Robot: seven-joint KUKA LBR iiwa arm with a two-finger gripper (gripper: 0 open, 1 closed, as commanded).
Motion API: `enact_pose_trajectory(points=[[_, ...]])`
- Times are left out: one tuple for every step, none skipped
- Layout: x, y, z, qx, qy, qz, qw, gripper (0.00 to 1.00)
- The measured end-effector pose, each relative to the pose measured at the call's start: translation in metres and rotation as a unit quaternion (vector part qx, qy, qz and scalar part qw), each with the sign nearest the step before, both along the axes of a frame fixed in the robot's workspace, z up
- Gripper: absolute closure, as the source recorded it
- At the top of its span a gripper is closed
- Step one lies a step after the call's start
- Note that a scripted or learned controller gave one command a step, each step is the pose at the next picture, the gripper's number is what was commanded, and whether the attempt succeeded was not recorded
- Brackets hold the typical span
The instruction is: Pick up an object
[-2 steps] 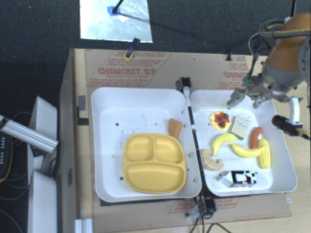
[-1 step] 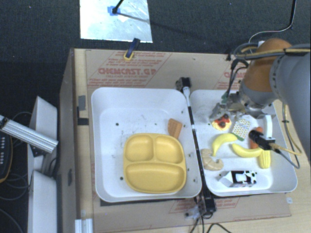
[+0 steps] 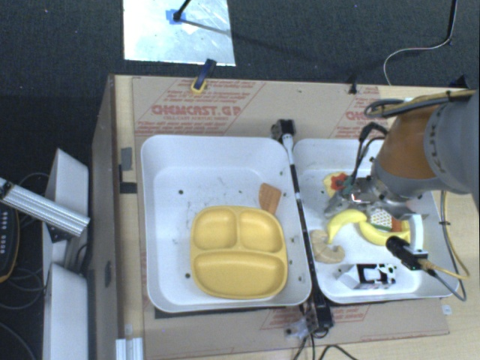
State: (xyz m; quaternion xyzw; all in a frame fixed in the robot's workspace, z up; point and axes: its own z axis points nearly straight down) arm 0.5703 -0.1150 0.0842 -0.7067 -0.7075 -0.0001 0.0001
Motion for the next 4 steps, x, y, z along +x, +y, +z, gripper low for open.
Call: enact_pose_trajectory(points=[[0.001,0.000,0.011,-0.0001,-0.002,0.000,1.0000,1.00],[0.001,0.000,0.011,-0.0001,-0.002,0.000,1.0000,0.00],[-0.040,0.024,0.000,0.0000,0.000,0.000,1.0000,0.00],[-0.039,0.024,0.010,0.0002,-0.001,0.000,1.0000,1.00]])
